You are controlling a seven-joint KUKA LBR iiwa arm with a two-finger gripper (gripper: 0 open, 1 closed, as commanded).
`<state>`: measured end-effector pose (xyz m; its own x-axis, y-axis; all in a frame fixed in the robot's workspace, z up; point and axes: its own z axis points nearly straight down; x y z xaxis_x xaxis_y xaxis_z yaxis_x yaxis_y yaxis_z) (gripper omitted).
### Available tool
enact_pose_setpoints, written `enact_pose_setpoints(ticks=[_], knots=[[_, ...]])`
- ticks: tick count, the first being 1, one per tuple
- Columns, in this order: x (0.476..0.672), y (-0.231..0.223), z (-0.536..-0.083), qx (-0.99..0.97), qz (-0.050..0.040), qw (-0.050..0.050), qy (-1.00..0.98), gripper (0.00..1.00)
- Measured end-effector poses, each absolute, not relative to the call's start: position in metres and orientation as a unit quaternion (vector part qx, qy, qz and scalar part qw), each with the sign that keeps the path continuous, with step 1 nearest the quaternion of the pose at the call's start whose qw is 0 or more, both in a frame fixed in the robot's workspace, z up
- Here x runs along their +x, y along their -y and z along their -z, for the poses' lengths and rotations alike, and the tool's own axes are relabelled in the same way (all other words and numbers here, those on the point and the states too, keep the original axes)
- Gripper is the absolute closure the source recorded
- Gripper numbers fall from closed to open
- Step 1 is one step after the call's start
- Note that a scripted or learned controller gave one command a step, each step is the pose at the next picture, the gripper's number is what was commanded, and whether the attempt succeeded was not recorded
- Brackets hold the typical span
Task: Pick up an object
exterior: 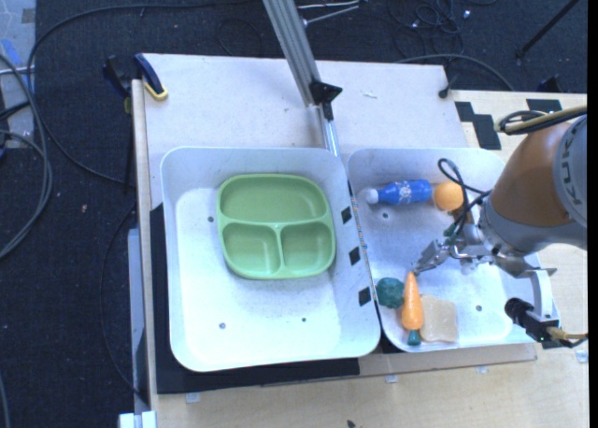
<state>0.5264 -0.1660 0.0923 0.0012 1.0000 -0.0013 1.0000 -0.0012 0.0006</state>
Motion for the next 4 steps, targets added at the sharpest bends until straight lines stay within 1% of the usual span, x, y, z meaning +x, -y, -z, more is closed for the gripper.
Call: enact_pose_setpoints(ticks=[1,2,3,4], knots=[[0.528,0.168,-0.105,0.708,-0.0009,0.004,-0.706,1.0],[0.526,0.175,-0.15,0.708,-0.0005,0.001,-0.706,1.0],[0.527,0.175,-0.203,0.706,-0.0008,0.002,-0.708,1.0],[0.523,0.127,-0.197,0.705,0.0003,-0.001,-0.709,1.0]])
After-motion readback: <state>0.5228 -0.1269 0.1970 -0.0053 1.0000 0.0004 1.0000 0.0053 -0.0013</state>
